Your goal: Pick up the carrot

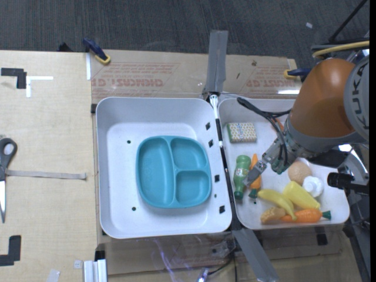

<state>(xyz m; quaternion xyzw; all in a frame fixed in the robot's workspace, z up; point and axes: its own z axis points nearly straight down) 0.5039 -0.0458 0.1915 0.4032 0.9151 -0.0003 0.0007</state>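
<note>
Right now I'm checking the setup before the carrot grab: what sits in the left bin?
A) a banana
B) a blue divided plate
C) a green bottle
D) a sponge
B: the left bin holds a blue divided plate, while the green bottle, banana, sponge and carrot lie in the right bin.

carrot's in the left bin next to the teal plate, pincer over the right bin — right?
Not quite. The carrot lies in the right bin, along its near edge beside the yellow banana, not in the left bin with the teal plate. The camera view shows this. The pincer is indeed over the right bin.
</note>
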